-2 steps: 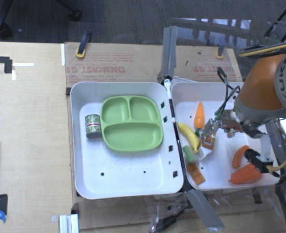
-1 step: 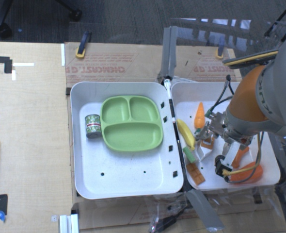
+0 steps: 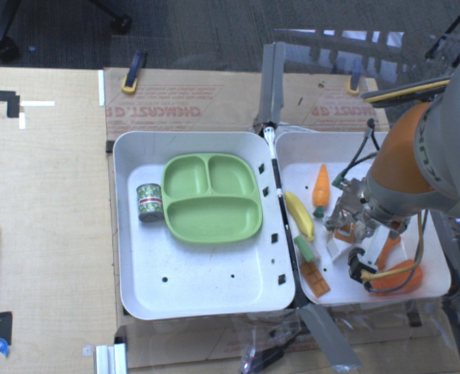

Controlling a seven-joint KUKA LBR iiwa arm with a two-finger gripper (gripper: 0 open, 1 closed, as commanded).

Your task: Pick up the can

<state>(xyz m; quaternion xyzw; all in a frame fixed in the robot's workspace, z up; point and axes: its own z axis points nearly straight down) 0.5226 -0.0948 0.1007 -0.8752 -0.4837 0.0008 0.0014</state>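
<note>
A: Nearest you, the gripper (image 3: 355, 236) sits low in the right bin (image 3: 437, 283), among a banana (image 3: 299, 212), two carrots and a small brown block (image 3: 314, 279).

B: And the can (image 3: 150, 202)?

A: In the left bin (image 3: 207, 287), lying on its side just beside the green plate's (image 3: 212, 199) left edge, long axis running toward and away from you.

B: So which way do you send it?

A: Leftward, across the divider and past the plate; the can lies well apart from the gripper. Whether it is open or closed, I cannot tell. Nothing visibly held.
</note>
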